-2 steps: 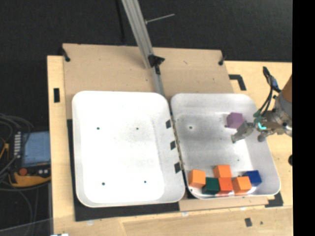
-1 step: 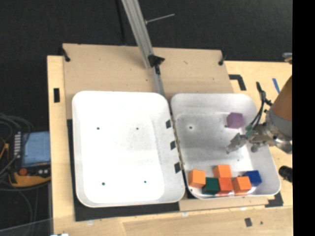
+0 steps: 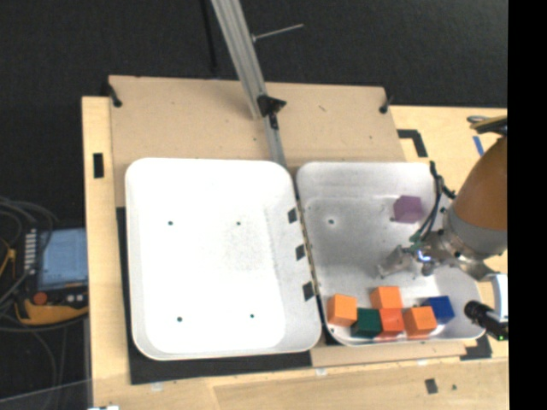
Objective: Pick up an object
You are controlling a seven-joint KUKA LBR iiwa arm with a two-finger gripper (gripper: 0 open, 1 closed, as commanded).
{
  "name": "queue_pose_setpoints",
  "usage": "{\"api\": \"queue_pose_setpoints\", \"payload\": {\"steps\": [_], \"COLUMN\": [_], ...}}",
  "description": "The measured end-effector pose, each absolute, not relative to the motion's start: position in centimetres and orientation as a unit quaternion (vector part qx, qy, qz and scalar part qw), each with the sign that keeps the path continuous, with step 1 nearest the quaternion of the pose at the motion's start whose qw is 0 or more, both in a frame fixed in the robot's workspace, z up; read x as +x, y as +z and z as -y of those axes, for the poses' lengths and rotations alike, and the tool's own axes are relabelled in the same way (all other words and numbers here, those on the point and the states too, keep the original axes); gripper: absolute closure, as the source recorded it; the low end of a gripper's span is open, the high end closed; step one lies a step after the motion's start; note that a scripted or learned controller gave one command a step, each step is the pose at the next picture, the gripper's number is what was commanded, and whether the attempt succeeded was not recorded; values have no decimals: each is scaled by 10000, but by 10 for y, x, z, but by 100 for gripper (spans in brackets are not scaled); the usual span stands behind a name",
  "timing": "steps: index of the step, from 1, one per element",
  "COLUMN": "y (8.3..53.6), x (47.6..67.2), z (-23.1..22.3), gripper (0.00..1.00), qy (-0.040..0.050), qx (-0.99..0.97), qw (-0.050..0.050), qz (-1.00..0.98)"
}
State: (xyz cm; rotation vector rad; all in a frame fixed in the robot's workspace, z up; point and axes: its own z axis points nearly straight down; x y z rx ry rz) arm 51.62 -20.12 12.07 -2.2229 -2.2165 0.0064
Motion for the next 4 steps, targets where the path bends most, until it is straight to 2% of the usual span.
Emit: {"api": "queue_pose_setpoints", "payload": {"steps": [1, 2, 3, 4], "y": [98, 110, 169, 233], "x": [517, 518, 512, 516], "z": [203, 204, 209, 207], "gripper": [0, 100, 100, 100], "qy": [5, -19, -17, -21], "qx": [-7091, -7117, -7116, -7056], "qw": [-22, -29, -35, -45], "qz": [7051, 7024, 7026, 7086]}}
